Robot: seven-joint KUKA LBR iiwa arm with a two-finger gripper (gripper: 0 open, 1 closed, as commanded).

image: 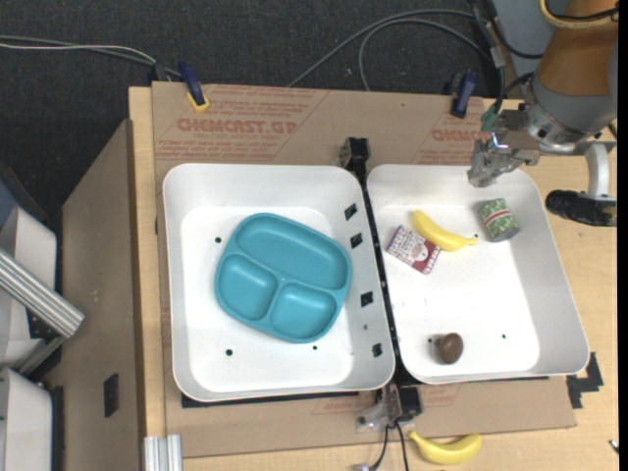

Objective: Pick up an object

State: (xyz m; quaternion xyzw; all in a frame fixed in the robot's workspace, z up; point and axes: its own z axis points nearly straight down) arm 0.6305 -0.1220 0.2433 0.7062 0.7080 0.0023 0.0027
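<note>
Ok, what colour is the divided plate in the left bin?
Teal blue, plain with no pattern; the divided plate shows clearly in the camera view.

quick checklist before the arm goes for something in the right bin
1. Things to pick lie in the right bin: ok. A banana, a green can, a small packet and a brown lump are there.
2. Gripper over the bin: ok, at its far edge, just beyond the can.
3. Gripper free of load: ok, nothing shows between its fingers.
4. Finger opening: cannot tell.
5. Targets apart: not ok for the banana and packet, which lie touching or nearly so; the can and lump lie alone.
</note>
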